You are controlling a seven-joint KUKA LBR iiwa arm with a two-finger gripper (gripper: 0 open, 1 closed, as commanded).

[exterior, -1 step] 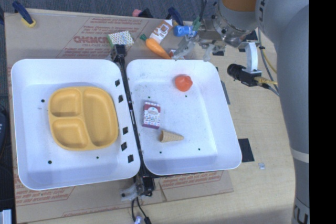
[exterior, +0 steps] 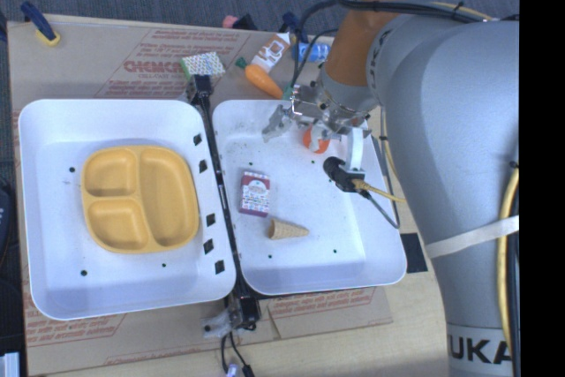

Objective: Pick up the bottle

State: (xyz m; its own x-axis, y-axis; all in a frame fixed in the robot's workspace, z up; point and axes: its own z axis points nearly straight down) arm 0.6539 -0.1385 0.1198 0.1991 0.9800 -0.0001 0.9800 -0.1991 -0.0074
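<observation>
The bottle (exterior: 267,55) lies on the table behind the right bin (exterior: 291,274), up-left of the tool (exterior: 305,124); its grip I cannot tell.

bins (exterior: 291,274): smooth white plastic, slight sheen | tray (exterior: 139,196): matt yellow plastic | table (exterior: 115,57): printed brown cardboard | arm (exterior: 441,128): satin grey shell
</observation>
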